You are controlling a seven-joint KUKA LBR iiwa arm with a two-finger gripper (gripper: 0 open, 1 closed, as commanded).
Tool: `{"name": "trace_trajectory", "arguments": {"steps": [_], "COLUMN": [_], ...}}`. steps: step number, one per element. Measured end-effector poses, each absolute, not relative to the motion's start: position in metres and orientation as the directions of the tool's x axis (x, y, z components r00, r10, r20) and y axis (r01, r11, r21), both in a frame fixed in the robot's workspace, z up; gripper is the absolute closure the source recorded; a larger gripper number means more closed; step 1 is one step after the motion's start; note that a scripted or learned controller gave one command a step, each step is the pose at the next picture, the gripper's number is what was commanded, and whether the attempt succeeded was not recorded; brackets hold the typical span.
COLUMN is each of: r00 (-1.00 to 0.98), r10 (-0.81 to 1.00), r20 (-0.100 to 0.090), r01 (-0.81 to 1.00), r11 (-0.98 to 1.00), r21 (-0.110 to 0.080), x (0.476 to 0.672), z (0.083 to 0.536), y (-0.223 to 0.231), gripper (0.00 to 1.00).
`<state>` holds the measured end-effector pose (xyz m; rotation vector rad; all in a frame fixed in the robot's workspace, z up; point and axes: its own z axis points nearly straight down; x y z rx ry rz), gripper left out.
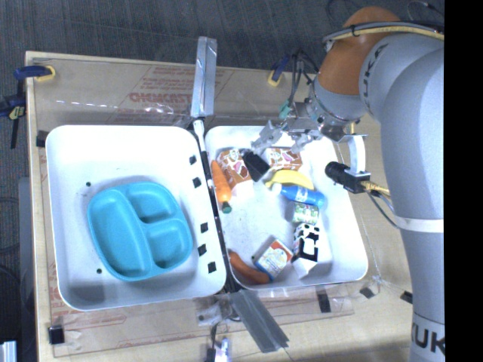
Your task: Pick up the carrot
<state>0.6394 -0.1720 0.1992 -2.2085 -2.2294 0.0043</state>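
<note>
Hand above the right bin, carrot at its left wall.
Your hand [256, 161] hangs mid-frame, fingers spread and pinching nothing; the slim orange carrot [220, 183] lies just left of it, along the shallow white right bin [355, 236].

Blue tray [139, 231], banana [291, 178], cartons [306, 241]

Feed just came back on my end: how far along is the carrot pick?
Nothing looks done: the carrot lies in the right bin, along its left wall. In hand: the gripper is low over the bin's upper part, just right of the carrot's upper end, beside the yellow banana. Nothing shows between its fingers. Left: close on the carrot and lift it.
</note>
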Motion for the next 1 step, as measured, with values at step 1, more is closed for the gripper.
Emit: {"name": "trace_trajectory", "arguments": {"steps": [1], "r00": [-0.196], "r10": [0.981], "r20": [-0.008], "r01": [0.981], "r11": [0.196], "r21": [0.003], "x": [0.6311], "z": [0.1212], "y": [-0.1118], "gripper": [0.0]}}
